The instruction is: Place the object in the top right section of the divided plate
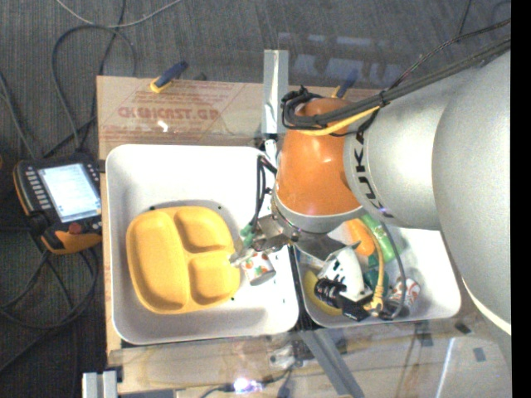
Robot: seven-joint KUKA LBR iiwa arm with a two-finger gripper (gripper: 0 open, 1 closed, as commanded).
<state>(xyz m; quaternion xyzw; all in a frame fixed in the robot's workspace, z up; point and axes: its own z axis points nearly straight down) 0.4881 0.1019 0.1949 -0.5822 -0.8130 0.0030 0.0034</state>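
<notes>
Camera view shows the gripper [259, 251] at the right edge of the yellow divided plate [181, 258] in the left bin [120, 189], pinching a small white object [259, 269], it seems. Carrying looks finished; next I would shift toward the top right section [202, 227], then release.

A grey arm [415, 139] with an orange band reaches from the frame's right over two white bins. A yellow divided plate [178, 259] sits in the left bin [120, 172]. The gripper [257, 251] hangs at the plate's right edge (a small white-and-green object [259, 268] just below). Clutter fills the right bin [444, 305].
</notes>
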